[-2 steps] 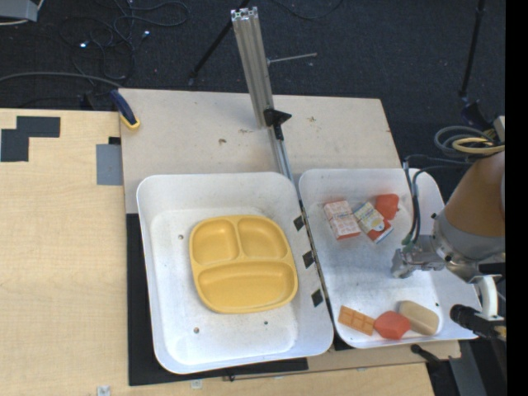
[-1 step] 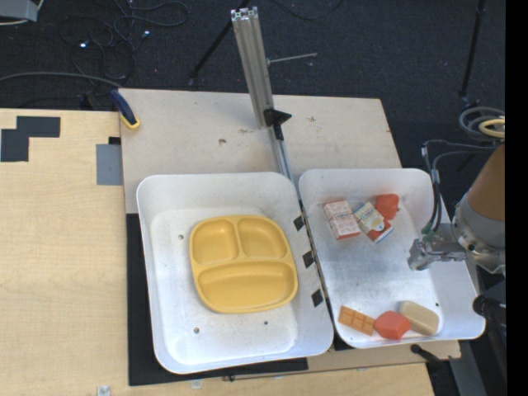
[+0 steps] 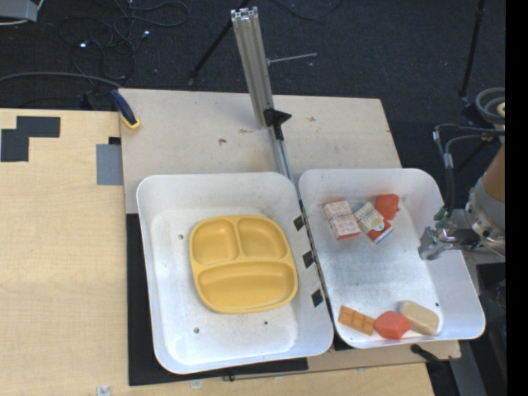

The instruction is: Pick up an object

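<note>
Along the near edge of the right bin [image 3: 379,272] lie three likely candidates in a row: a beige oblong block [image 3: 419,318], a red piece [image 3: 391,326] touching it, and an orange wafer [image 3: 356,320] just beside that. The block's long axis runs slantwise, roughly along the right bin's near rim. Toward the far side of the right bin sits a second cluster: a small pink carton [image 3: 341,219], a yellow-and-white carton [image 3: 371,219] and a red item [image 3: 387,205], packed close together.

The gripper [image 3: 436,242] hangs over the right bin's right rim, about midway between the two clusters. No object is visible in its grasp, and whether it is spread or closed cannot be told from this angle. From it, the beige block lies toward the near edge and slightly inward; the carton cluster lies inward and toward the far edge. The block looks the nearer pick, though it sits close to the rim, which may crowd the approach.

Beyond the right bin's left wall, the left bin [image 3: 157,221] holds a yellow divided plate [image 3: 243,263], well apart from the gripper. Both bins rest on the counter [image 3: 330,130].
</note>
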### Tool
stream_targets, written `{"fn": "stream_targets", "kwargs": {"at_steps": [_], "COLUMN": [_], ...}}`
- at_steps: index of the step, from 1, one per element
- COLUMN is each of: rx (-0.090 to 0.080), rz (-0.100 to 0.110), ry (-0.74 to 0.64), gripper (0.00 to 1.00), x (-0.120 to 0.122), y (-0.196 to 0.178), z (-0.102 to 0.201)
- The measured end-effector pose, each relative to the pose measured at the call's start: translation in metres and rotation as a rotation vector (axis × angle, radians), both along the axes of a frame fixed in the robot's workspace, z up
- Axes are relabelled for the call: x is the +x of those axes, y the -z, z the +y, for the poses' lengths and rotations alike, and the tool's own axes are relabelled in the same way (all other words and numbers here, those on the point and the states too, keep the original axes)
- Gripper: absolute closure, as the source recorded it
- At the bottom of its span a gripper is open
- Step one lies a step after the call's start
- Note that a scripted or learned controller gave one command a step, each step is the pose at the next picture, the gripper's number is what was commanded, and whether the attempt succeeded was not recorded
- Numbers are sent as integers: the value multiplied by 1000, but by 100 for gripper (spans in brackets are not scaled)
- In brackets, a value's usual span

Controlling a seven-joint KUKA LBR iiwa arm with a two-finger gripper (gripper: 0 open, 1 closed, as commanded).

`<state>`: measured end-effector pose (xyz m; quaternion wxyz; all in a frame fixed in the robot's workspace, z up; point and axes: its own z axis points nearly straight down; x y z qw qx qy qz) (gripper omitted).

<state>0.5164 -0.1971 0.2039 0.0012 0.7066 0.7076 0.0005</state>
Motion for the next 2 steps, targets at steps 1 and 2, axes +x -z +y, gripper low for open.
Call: {"fn": "stream_targets", "kwargs": {"at_steps": [1,2], "rx": [-1,4], "rz": [-1,5], "ry": [-1,-4], "gripper": [100,100], "x": [-7,-1], "y": [-47,-34], "z": [-3,50]}}
